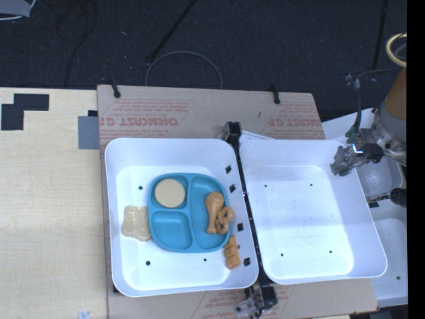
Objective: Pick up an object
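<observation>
A blue divided tray point(178, 231) lies in the left bin point(126, 158). A round tan disc point(169, 193) sits in the tray's upper-left compartment. A brown pretzel-like piece point(218, 212) lies in its right compartment. A pale beige slab point(137, 222) rests on the bin floor against the tray's left side. A small orange-brown piece point(232, 252) lies at the tray's lower right corner. My gripper point(343, 159) hovers over the right bin's point(312, 271) upper right rim, far from all these objects, with nothing seen in it.
A black hinge strip point(242, 198) separates the two bins. Both stand on a cardboard sheet point(199, 115). A wooden bench top point(46, 211) lies to the left. Cables cross the dark floor at the back.
</observation>
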Robot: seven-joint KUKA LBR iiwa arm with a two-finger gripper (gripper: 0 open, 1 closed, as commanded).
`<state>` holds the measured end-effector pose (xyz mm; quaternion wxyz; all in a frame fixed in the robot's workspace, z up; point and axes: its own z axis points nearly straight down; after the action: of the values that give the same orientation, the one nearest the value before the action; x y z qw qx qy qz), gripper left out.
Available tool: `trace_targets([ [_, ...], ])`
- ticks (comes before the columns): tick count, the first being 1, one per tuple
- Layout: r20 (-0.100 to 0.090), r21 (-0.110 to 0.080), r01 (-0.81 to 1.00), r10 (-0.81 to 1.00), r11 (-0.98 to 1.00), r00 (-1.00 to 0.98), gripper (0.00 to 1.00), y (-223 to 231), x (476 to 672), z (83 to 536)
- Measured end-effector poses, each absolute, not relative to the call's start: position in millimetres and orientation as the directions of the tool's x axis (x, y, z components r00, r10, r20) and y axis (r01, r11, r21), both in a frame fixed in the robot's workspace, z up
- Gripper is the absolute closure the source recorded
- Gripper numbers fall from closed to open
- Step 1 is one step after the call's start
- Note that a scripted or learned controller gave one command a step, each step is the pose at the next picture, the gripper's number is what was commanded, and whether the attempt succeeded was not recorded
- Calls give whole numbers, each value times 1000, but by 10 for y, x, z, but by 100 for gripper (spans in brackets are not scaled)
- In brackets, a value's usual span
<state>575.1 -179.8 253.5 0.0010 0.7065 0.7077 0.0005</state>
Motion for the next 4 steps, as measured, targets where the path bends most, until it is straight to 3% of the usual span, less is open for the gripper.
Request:
trace_targets([
  [4, 1, -6, 1000, 1000, 3, -3, 100, 331, 5322, 2313],
])
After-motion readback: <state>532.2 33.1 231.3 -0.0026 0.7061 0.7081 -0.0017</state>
